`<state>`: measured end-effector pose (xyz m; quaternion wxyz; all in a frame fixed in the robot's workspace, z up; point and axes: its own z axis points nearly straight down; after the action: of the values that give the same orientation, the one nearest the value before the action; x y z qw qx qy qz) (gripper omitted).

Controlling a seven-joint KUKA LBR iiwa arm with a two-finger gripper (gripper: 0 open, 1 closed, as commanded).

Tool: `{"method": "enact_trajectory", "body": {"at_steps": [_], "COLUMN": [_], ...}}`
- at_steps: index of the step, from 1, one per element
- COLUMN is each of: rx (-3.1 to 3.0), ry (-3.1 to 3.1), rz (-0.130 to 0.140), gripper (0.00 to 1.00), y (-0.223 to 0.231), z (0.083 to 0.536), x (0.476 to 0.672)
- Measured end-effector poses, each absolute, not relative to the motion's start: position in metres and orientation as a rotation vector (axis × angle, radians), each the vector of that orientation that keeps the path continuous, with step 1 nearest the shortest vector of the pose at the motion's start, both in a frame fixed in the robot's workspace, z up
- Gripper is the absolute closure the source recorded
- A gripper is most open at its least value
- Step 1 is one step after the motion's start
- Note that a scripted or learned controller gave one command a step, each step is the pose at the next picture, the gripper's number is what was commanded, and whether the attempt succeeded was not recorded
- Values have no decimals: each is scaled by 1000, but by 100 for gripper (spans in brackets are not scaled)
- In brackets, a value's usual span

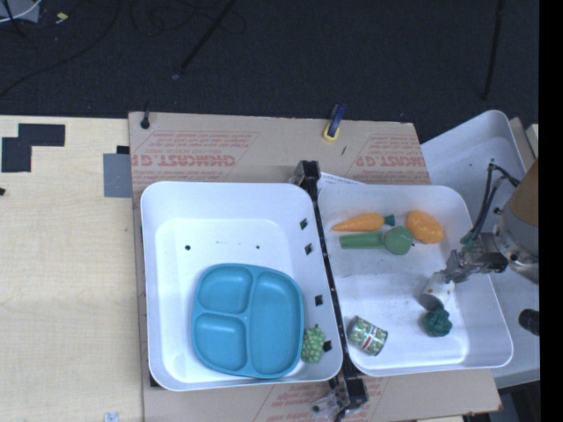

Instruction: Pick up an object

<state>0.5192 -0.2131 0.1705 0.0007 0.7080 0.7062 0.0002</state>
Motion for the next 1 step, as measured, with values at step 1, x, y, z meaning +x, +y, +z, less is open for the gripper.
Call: {"method": "enact_trajectory", "body": {"at_steps": [1], "rx": [2219], "ry": [2219], "rz": [2], "gripper": [100], "y": [-214], "z": [223], "x": [520]}}
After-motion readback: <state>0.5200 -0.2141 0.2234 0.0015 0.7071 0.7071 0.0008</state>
